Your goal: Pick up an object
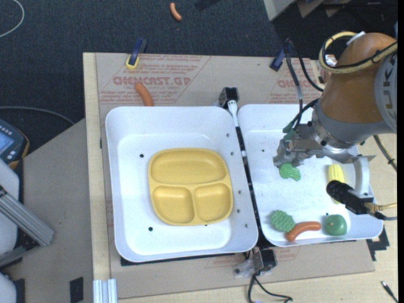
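My gripper [288, 158] hangs over the upper middle of the right bin [265, 122], directly above a small green leafy toy [291, 172] that lies at its tip. Whether the gripper touches the toy I cannot tell. A yellow corn cob [336, 172] lies to the right of the gripper. Along the bin's front edge rest a bumpy green piece [282, 219], an orange sausage [303, 230] and a round green fruit [335, 225].
The left bin [123, 169] holds a yellow three-part plate [189, 185]. An orange sausage [144, 94] lies on the bench behind that bin, and another [175, 11] on the dark floor beyond. A black divider [243, 163] runs between the bins.
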Robot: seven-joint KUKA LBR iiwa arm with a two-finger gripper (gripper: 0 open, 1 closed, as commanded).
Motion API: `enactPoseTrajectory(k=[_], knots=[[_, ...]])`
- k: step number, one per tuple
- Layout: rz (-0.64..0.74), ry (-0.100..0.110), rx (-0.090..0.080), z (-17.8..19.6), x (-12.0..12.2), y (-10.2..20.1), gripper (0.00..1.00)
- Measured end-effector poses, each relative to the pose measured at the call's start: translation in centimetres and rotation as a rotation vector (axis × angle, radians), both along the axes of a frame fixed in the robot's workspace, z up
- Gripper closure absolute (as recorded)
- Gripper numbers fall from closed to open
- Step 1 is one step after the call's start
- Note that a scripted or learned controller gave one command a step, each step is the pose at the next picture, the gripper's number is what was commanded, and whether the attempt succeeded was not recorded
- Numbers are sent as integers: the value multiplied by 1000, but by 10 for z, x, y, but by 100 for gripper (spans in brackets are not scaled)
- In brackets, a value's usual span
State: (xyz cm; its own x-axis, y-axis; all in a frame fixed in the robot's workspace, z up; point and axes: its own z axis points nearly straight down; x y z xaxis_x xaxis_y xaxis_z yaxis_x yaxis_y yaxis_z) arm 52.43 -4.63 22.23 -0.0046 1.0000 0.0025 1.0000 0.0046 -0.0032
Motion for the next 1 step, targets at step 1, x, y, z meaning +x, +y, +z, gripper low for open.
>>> enactPoseTrajectory(k=[1], knots=[[0,-4,-2,-2,10,42,100]])
